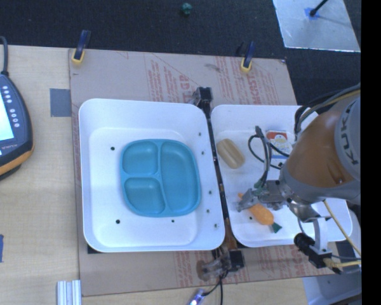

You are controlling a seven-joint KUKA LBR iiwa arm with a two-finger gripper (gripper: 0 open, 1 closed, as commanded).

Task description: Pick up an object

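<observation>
I've got the claw [261, 196] low in the right bin [241, 116], the carrot [263, 214] lying just below it toward the near wall, long axis roughly along that wall. Probably touching; wrist blocks it. Can't tell the claw's opening.

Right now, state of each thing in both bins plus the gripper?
Blue divided plate: flat in the left bin, upright, compartments bare.
Tan bread-like piece: lying loose in the right bin, near its left wall.
Orange carrot-like piece: lying on the right bin's floor, just below the gripper.
Gripper: low over the right bin, beside the orange piece; grasp unclear.
</observation>
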